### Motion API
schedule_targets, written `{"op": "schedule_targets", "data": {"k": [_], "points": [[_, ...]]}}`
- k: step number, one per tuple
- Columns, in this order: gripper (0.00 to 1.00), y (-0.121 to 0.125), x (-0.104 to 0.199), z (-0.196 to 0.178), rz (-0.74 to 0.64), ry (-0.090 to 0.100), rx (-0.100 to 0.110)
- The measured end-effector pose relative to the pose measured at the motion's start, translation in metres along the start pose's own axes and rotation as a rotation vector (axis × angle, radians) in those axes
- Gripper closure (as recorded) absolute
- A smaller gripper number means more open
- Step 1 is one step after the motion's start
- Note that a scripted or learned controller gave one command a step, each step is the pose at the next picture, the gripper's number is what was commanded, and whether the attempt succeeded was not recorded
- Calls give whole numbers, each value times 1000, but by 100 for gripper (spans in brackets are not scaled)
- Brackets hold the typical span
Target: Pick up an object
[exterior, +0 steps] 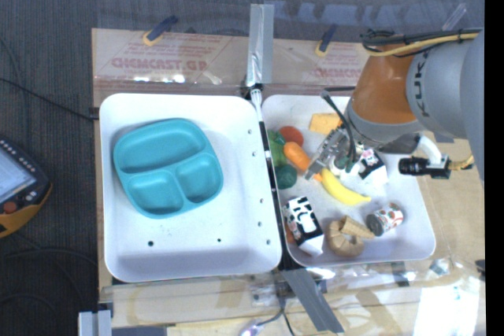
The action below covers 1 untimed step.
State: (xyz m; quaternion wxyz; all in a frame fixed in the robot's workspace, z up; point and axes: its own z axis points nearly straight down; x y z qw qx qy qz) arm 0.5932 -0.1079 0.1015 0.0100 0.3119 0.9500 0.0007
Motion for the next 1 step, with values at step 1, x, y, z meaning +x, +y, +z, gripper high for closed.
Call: {"op": "schedule_targets", "data": {"k": [1], "points": [[100,79,10,-82,22,16,7]]}}
